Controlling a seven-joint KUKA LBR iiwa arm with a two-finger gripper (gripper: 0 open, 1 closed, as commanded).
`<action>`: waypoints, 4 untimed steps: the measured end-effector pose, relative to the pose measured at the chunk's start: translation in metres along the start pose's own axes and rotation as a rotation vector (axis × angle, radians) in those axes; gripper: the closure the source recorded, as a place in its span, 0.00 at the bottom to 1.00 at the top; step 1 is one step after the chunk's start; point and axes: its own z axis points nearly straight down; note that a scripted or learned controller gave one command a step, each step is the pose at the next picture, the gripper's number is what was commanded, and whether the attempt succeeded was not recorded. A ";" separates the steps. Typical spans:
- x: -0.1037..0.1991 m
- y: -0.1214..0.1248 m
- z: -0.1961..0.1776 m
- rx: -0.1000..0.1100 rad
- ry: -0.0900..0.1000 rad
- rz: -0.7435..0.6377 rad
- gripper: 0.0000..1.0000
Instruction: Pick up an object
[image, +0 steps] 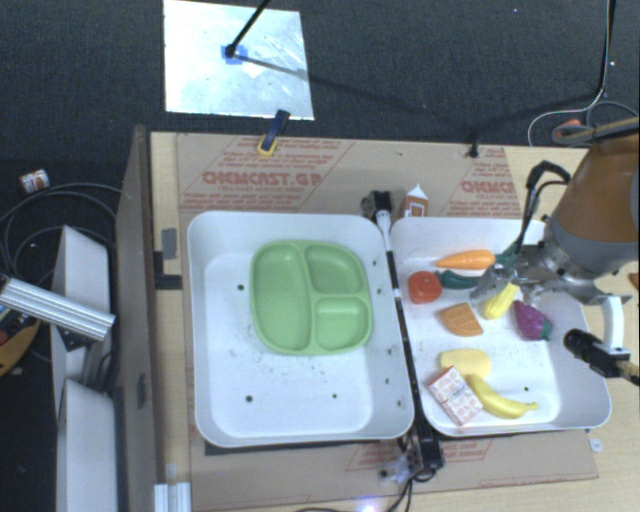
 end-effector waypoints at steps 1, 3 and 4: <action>0.016 0.033 0.106 0.001 0.000 -0.003 0.00; 0.014 0.033 0.090 -0.003 0.000 0.000 0.00; 0.022 0.097 0.103 0.034 -0.006 -0.009 0.00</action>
